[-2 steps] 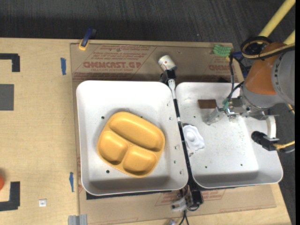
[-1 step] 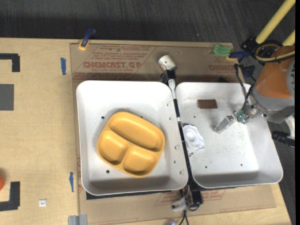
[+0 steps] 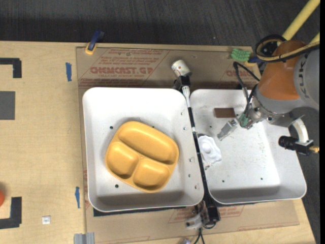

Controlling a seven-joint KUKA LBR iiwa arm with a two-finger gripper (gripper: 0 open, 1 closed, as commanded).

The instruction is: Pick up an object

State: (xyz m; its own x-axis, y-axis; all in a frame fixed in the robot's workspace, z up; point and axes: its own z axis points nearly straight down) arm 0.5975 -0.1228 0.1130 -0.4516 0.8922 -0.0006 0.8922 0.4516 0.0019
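Gripper point(image 3: 229, 128) hangs low in the right bin point(image 3: 284, 187), its finger state impossible to tell, with a crumpled white object point(image 3: 209, 149) just beside it, a brown block point(image 3: 223, 113) near, and a yellow divided tray point(image 3: 142, 155) in the left bin point(image 3: 96, 136).

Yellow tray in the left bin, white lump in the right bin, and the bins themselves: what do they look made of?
Yellow tray: likely moulded plastic, smooth and semi-gloss, with soft highlights on its rounded compartment rims.
White lump: probably crumpled thin plastic or paper; creased, irregular folds, too small to settle.
Left bin and right bin: look like formed white plastic, matte, with rounded corners and small dark holes in the floor.
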